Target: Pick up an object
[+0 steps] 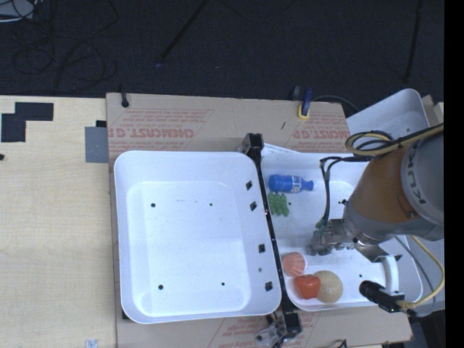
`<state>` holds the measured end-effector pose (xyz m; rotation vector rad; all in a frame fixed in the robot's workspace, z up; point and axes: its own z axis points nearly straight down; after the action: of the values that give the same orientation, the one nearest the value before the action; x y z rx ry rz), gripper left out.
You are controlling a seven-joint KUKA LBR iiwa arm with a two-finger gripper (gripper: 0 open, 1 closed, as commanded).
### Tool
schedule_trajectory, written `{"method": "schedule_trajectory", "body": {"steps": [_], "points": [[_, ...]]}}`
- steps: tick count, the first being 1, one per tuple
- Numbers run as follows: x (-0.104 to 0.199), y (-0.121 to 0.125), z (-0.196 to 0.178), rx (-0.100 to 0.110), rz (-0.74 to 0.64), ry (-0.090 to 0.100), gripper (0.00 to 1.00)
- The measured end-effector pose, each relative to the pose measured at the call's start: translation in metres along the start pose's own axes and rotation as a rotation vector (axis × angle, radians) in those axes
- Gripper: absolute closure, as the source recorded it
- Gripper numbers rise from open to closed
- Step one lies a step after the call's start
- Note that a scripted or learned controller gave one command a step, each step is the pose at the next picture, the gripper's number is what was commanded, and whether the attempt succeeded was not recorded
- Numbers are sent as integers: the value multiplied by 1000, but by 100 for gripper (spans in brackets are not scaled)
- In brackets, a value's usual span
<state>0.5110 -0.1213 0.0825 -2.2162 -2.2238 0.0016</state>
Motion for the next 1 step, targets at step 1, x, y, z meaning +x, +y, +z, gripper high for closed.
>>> {"method": "schedule_trajectory", "body": {"steps": [1], "points": [[-3, 2, -6, -1, 5, 0, 0]]}}
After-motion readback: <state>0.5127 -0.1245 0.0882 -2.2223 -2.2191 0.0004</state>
